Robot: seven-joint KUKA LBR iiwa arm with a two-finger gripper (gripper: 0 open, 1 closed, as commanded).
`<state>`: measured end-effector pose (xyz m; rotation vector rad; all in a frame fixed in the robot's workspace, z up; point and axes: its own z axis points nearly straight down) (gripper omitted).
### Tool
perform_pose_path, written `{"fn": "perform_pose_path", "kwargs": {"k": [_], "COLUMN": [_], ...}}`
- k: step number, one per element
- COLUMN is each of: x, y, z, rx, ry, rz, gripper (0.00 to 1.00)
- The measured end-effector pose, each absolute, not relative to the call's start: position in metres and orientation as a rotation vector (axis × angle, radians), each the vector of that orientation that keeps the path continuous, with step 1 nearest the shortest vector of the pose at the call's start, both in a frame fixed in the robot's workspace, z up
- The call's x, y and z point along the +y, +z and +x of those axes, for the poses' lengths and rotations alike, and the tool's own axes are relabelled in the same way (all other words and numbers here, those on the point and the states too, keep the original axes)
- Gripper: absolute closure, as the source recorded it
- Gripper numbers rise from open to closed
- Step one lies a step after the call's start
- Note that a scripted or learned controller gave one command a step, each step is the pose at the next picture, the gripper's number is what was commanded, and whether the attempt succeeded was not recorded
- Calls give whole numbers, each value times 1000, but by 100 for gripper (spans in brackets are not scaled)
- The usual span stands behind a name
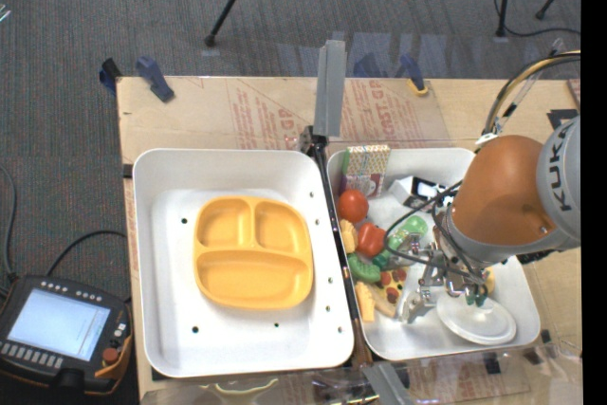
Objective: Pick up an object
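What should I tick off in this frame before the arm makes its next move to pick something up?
1. Tool over the right bin: ok.
2. Objects within reach: ok, tomato, small box and white plate lie in that bin.
3. Object between the tool's fingers: cannot tell, the clutter hides it.
4. Target singled out: not ok, the items are crowded together.
5. Yellow tray lies flat in the left bin, away from the arm: ok.

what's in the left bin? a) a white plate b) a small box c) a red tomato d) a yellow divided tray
d: the yellow tray lies alone in the left bin; the tomato, white plate and small box are all in the right bin.
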<state>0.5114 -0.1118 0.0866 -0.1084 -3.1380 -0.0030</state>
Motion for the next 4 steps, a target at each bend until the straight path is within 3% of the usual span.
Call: {"fn": "perform_pose_path", "kwargs": {"k": [1,2,3,4], "x": [-84,-82,-88,-112], "y": [87,97,87,88], "z": [517,519,550,617], "rx": [-3137,-3139,-3095,-2965], "ry": [-3,-3,-1,0], "rz": [-154,-145,-530,-1039], "gripper": [0,100,100,100]}}
